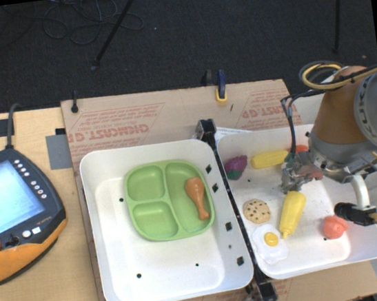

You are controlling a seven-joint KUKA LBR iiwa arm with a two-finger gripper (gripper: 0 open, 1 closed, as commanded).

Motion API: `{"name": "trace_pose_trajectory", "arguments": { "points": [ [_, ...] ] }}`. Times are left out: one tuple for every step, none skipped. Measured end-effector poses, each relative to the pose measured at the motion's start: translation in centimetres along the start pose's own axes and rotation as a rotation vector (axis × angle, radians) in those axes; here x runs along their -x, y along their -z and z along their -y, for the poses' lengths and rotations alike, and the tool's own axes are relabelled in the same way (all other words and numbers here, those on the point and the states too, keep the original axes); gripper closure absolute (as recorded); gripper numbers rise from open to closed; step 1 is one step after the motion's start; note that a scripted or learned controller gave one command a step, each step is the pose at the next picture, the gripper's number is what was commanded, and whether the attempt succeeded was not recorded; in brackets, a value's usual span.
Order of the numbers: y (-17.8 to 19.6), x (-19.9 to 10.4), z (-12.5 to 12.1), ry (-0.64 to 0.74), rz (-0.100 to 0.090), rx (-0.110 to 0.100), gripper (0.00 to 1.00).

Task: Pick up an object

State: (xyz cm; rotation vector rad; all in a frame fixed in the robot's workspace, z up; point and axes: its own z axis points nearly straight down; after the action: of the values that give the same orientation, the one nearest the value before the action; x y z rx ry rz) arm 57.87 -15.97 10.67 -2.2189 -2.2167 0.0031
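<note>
Arm hides the right bin's far corner.

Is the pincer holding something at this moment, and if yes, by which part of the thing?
It cannot be told. The pincer sits low in the right bin, just above the top end of the yellow bottle, and its tips are too blurred to judge.

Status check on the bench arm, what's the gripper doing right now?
Gripper low in right bin, just above yellow bottle. Nothing seen held. Cookie and fried egg close by.
</note>
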Motion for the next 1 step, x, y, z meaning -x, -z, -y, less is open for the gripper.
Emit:
{"name": "trace_pose_trajectory", "arguments": {
  "points": [
    [6.25,-0.31,0.01,0.001,0.002,0.008,1.00]
  ]
}}
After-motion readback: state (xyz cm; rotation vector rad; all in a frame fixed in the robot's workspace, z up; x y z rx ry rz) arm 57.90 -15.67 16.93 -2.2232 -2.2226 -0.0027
